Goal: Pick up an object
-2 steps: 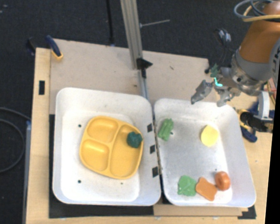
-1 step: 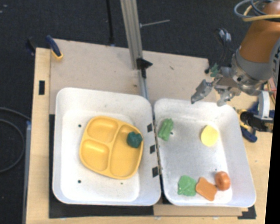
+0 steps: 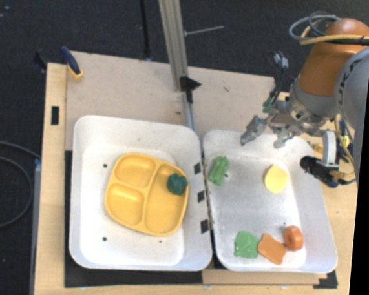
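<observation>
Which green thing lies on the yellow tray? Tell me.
The dark green lump, on the tray's right compartment. The two lighter green pieces lie in the right bin.

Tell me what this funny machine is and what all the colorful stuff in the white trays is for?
It's a robot arm, grey and orange, seen by a camera looking down from above. At its end is a gripper with two fingers, spread open and holding nothing. It hovers over the right bin, which has a yellow round piece, a green piece, another green piece and two orange pieces. The left bin holds a yellow divided plate with a dark green lump. Its job is picking one up.
</observation>
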Motion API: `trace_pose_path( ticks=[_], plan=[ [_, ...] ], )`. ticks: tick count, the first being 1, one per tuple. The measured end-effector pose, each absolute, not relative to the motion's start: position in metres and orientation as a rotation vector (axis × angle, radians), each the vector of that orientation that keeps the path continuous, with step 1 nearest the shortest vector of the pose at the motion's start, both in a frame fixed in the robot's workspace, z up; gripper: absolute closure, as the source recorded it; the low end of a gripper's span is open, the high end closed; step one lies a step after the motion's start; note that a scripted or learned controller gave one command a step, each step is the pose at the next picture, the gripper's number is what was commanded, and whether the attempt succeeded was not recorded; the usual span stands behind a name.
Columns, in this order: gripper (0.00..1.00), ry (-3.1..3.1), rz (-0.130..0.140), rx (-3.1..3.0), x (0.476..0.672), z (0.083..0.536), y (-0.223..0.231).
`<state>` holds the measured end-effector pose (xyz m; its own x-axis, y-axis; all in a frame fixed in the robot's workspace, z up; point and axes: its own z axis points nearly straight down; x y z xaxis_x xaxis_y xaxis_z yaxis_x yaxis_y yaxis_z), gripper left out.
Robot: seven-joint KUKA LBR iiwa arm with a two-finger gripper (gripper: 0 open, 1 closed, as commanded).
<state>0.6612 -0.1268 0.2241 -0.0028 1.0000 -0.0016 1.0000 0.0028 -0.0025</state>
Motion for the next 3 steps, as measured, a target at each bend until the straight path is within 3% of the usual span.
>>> trace_pose_path(
  ticks=[2,3],
  plan=[
    [0.00,-2.221,0.004,-2.221,0.651,0.125,-0.125],
    [1.00,-2.225,-0.002,-2.225,0.653,0.139,-0.126]
  ],
)
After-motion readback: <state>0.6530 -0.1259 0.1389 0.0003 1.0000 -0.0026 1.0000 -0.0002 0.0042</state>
